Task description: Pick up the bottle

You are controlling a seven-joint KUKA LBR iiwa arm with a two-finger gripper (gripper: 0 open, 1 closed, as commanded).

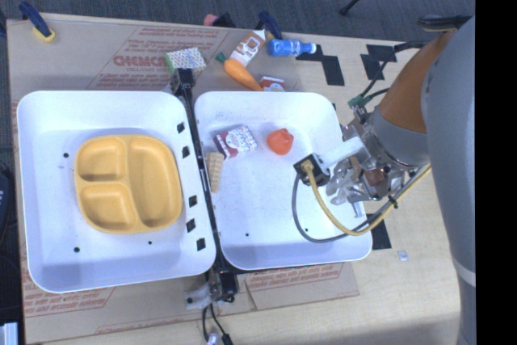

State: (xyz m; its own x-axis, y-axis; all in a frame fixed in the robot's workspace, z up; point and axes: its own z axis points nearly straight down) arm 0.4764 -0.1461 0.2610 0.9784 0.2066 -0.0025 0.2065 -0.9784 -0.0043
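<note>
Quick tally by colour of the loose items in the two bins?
Yellow: 1, divided plate in the left bin
Orange-red: 1, small round item in the right bin
Red and white: 1, packet
Tan: 1, cone
Total: 4

Small blue bottle [291, 48], lying on its side, on the bench behind the right bin

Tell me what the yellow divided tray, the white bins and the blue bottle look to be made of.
Yellow divided tray: likely moulded plastic, matte, with rounded compartment ridges. White bins: probably thin formed plastic, smooth and slightly glossy, with rolled rims. Blue bottle behind the bins: seemingly plastic, but too small to be sure.
</note>
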